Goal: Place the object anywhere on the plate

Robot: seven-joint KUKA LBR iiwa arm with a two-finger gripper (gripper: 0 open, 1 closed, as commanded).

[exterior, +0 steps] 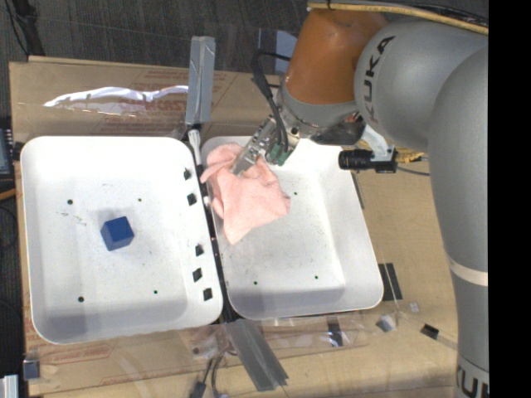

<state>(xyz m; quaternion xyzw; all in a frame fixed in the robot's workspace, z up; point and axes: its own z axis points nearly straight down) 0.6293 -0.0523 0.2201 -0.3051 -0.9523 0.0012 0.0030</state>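
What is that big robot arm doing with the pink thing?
The grey and orange robot arm reaches in from the right and has its tool down on the top edge of a crumpled pink cloth. The cloth lies in the right white bin, near its upper left corner. A small blue cube sits alone in the left white bin. It is too hard to see whether the tool really grips the cloth.

Two shallow white plastic bins: the left bin [50, 222] and the right bin [348, 247]. One small blue cube [117, 232] and one crumpled pink cloth [246, 197] counted. One grey robot arm [415, 73] with one orange band [332, 52].
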